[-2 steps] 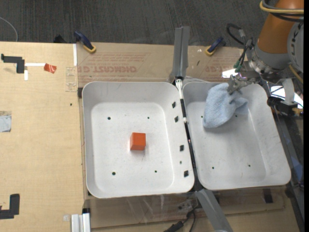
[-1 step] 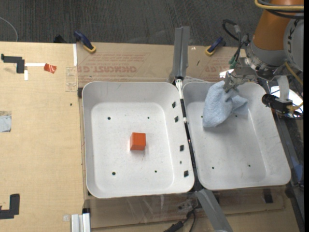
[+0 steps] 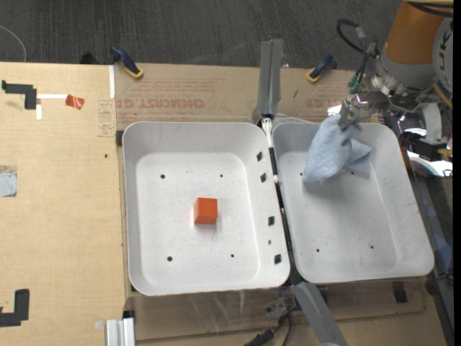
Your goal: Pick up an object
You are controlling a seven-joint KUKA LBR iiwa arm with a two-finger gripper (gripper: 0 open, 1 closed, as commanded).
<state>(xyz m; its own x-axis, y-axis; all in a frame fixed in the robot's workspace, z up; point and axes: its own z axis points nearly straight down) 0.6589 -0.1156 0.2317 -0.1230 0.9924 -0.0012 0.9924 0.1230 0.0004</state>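
A pale blue cloth (image 3: 330, 155) hangs in the air over the back of the right bin (image 3: 374, 262), pinched at its top corner by my gripper (image 3: 350, 118), which is shut on it. The cloth droops down and to the left from the fingers, its lower folds close to the bin floor. An orange cube (image 3: 206, 210) rests on the floor of the left bin (image 3: 144, 265), near its middle, far from the gripper.
A grey divider post (image 3: 270, 74) rises at the back between the two bins. Blue and yellow clamps (image 3: 127, 62) hold the cardboard backing. A wooden board (image 3: 50, 193) lies to the left. Cables and brackets crowd the right edge.
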